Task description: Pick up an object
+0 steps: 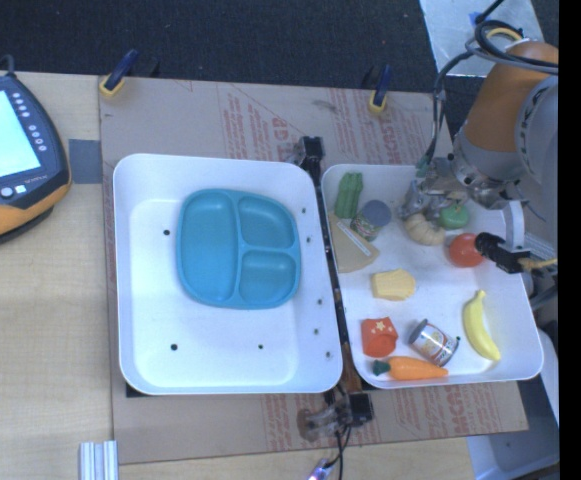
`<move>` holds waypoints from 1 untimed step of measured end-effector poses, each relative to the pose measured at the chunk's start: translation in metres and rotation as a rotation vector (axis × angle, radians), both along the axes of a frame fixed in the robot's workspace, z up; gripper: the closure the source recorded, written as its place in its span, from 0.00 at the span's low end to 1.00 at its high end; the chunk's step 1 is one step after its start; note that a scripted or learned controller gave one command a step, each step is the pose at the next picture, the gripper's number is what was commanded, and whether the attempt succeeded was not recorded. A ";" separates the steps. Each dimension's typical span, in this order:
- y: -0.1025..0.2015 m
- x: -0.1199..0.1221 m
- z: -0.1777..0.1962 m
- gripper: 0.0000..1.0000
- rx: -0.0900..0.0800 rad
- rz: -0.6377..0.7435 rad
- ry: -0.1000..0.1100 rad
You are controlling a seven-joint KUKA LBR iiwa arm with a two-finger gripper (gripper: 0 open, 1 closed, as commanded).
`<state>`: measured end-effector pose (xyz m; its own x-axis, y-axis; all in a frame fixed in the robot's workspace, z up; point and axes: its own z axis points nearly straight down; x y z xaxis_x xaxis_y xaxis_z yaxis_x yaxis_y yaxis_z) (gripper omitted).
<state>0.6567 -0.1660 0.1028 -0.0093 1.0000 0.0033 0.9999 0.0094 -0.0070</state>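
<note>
The right bin (510,298) holds several toy foods. My gripper (427,206) is low over the bin's far side, right above a beige lumpy piece (423,232), with a green round piece (455,214) beside it. A red tomato (464,250) lies just to the right. Further in the bin are a green pickle (348,194), a grey-blue can lid (375,213), a beige wedge (351,250), a yellow block (393,285), a banana (481,326), a red strawberry (378,336), a tin can (432,343) and a carrot (416,370).
The left bin (140,298) bears a blue divided plate (238,247). A teach pendant (5,158) lies at the bench's left edge. Clamps (118,73) hold the cardboard at the back. The arm (505,98) comes in over the right bin's far corner.
</note>
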 end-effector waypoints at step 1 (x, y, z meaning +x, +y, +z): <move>0.057 -0.048 0.141 1.00 -0.004 -0.004 -0.006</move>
<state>0.6090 -0.1094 0.2441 -0.0049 1.0000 -0.0004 1.0000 0.0049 -0.0012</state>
